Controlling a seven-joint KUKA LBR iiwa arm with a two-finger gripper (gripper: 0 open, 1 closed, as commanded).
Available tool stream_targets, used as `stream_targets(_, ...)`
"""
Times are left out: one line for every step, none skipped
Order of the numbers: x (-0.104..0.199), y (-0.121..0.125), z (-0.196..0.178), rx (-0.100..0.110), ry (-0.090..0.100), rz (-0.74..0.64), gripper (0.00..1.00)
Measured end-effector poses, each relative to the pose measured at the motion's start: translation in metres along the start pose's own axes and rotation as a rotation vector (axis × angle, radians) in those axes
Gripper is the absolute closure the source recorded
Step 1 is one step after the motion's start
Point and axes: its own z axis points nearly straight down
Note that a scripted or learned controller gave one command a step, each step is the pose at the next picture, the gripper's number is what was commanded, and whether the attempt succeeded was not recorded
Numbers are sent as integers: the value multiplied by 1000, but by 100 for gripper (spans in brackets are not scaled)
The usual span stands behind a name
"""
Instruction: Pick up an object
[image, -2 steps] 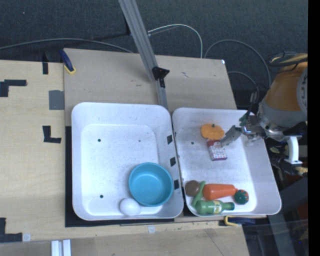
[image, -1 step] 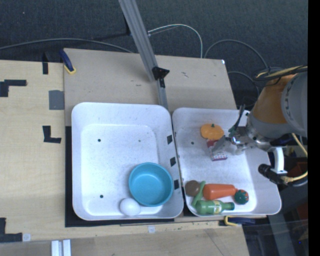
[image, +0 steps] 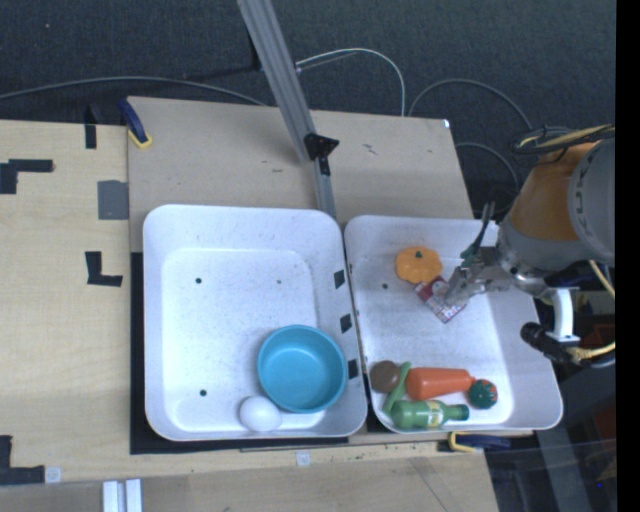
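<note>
Pale wood surface w/ two glossy white bins. Metal end effector sits over small flat red-white packet in right bin; finger state unclear. Round orange piece just beside.

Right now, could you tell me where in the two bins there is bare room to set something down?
The left bin is bare across its far and left floor, bordered near by the blue bowl and white ball. The right bin has a bare middle strip between the orange piece and the carrot. Its near edge is crowded, and the claw sits over the small red-and-white item.
</note>
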Motion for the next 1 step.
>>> stream_targets(-7, -2, -60, -7, -3, 3, 100)
